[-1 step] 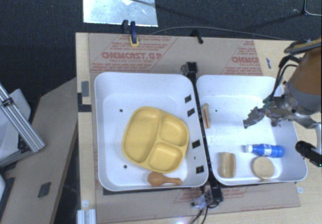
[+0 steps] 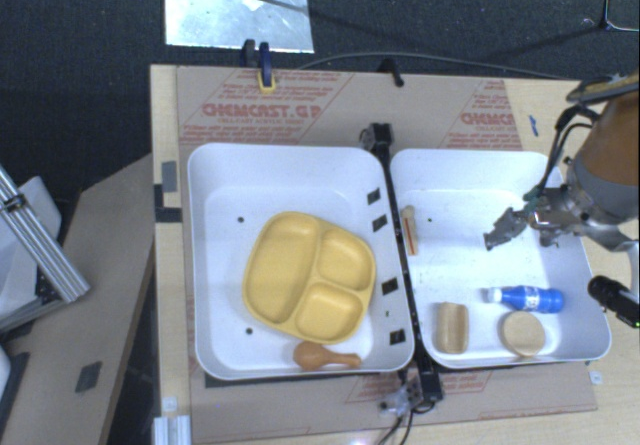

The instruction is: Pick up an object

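Here we find the gripper (image 2: 497, 236), fingers unreadable, hovering in the right bin (image 2: 470, 173) above the blue bottle (image 2: 524, 298), which lies lengthwise left-to-right just below it.

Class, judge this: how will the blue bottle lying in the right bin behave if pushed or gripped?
The blue bottle lies on its side, so it probably rolls when nudged. It looks small and plastic: likely light, and its smooth round body may slip.

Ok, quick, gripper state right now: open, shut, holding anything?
Gripper: above the right bin, nothing seen held; open or closed cannot be told.
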Available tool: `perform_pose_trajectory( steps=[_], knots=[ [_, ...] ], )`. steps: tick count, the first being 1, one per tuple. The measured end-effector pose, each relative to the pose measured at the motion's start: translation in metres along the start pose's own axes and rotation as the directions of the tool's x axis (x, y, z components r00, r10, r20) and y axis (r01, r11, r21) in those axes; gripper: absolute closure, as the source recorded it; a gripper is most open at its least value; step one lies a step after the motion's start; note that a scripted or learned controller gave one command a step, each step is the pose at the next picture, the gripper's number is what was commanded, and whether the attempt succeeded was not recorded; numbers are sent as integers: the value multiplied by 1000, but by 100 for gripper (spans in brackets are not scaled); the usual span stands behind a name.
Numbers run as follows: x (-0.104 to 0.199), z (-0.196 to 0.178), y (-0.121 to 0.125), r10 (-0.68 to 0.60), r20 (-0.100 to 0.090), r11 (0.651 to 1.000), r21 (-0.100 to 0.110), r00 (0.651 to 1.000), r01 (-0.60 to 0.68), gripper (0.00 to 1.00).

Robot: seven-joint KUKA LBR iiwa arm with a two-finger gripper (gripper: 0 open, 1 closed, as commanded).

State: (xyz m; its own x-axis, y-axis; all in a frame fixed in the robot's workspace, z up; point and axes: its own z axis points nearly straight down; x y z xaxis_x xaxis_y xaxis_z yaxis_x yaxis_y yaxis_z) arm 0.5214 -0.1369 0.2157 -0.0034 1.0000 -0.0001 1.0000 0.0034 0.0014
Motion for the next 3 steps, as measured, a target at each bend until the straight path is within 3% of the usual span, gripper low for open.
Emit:
perform_pose_trajectory(
  steps=[2, 3],
  knots=[
    [-2, 105, 0, 2, -2, 1000, 5, 1000, -2, 0],
    [-1, 133, 0, 2, -1, 1000, 3, 1000, -2, 0]
  ],
)
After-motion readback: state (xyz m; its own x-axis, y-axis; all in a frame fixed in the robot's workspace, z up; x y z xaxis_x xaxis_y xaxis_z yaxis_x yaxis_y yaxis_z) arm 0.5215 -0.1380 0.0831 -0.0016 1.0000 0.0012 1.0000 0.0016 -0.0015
